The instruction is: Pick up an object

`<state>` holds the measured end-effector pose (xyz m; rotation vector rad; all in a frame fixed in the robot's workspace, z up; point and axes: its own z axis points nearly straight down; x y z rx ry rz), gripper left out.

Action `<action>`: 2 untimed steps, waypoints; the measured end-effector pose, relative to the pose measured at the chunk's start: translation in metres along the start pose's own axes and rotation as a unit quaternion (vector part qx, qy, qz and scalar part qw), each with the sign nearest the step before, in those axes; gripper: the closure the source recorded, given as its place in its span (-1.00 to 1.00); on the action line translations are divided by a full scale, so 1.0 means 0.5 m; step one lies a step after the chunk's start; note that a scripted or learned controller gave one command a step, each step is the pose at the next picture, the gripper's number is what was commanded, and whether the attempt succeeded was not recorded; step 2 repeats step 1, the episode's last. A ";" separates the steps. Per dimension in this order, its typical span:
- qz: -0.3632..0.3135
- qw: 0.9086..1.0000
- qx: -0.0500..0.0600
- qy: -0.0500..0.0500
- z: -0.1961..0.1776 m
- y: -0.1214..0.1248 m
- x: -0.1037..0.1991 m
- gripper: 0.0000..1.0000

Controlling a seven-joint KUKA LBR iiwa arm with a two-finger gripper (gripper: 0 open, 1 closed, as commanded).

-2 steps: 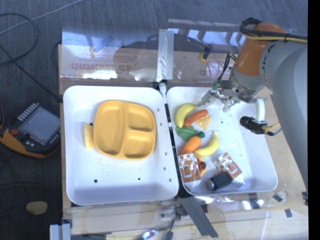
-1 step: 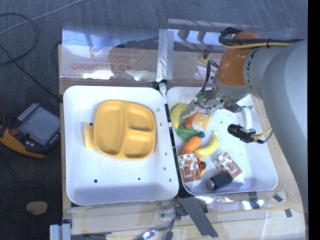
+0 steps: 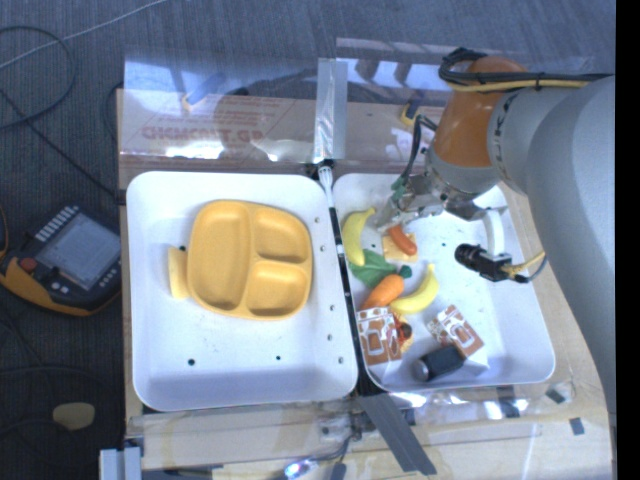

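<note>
Toy carrot (image 3: pixel 384 290), lying in the right bin (image 3: pixel 520 353) between two bananas (image 3: pixel 420 293) and near a black cylinder (image 3: pixel 438 364), is overhung by the hand (image 3: pixel 408 208), whose grip cannot be told, while a yellow divided plate (image 3: pixel 248 258) is held in the left bin (image 3: pixel 160 368).

A dark grey carpeted floor (image 3: pixel 150 18) surrounds the bench, ribbed with a fine weave. Thin pale cables (image 3: pixel 60 40) trail across it at the upper left. At the left lies an orange-edged handheld control pendant (image 3: pixel 62 260) with a dark screen, a black cord curling from it. The bench top (image 3: pixel 230 128) shows brown cardboard under glossy clear sheeting, which catches bluish-white glare.
</note>
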<state>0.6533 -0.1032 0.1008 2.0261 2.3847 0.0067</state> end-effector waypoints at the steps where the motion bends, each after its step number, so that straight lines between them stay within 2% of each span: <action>1: 0.064 0.998 0.006 0.002 -0.251 0.047 0.083 1.00; 2: 0.064 0.998 0.006 0.002 -0.251 0.047 0.083 1.00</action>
